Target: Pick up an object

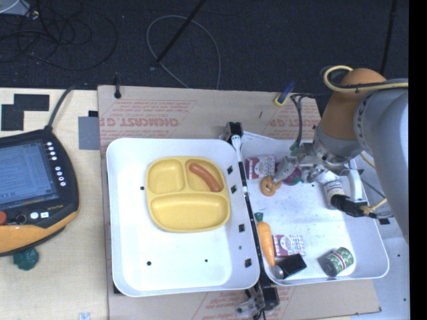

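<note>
My gripper [292, 171] hangs low over the back of the right bin [373, 262], coming in from the right on the grey arm with the orange band. Just left of it and below lies a small tan ring-shaped pastry [269, 186]. A maroon-and-white carton [258, 167] lies at the bin's back left corner, close to the gripper. To the gripper's right a small white bottle [333, 189] lies on the bin floor. Nothing is seen held.
The right bin's front holds an orange carrot [266, 241], a second maroon carton [289, 244], a black block [291, 266] and a green can [337, 261]. The left bin [127, 245] bears a yellow divided plate [188, 209] with a sausage [205, 176]. A tablet [33, 182] lies far left.
</note>
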You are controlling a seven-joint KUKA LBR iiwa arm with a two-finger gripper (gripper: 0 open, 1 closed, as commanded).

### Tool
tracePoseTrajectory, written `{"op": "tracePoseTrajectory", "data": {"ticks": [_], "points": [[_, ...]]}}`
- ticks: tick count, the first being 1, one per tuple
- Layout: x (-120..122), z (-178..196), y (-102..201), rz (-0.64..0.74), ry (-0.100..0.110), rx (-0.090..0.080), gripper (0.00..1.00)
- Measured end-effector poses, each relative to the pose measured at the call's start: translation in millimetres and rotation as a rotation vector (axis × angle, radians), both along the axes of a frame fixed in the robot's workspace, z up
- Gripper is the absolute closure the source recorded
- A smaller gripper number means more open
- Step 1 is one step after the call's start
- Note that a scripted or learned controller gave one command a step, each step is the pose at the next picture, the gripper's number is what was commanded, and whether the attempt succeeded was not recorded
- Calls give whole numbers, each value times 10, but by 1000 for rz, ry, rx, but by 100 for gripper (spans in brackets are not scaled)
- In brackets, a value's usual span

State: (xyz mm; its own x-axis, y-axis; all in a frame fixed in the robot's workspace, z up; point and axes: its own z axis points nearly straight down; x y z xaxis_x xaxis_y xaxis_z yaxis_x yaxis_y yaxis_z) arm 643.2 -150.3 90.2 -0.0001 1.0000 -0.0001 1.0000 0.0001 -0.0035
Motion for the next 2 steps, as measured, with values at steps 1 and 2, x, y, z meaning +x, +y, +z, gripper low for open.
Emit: {"op": "tracePoseTrajectory", "data": {"ticks": [1,2], "points": [[15,-12,-287,2,-3,2,0],[12,1,407,0,-4,-3,0]]}}
